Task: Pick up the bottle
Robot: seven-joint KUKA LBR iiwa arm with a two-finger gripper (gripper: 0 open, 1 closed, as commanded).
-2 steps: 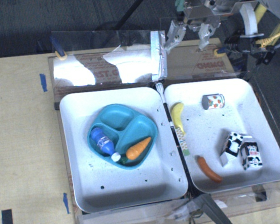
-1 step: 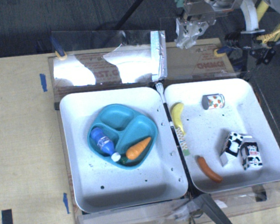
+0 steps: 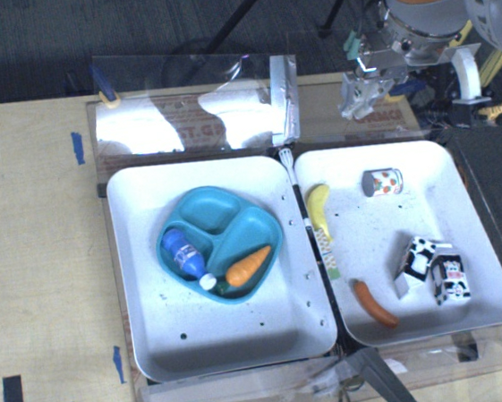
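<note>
Bottle in teal plate; tool above bins.

Glossy plastic bottle, seemingly smooth teal plate

Two white bins, one blue divided plate, one blue bottle, one carrot, one banana, one sausage, one can, two black-and-white cartons

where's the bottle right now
The blue bottle lies in the left bin, inside the teal divided plate, in its left compartment, with the carrot just to its right.
</note>
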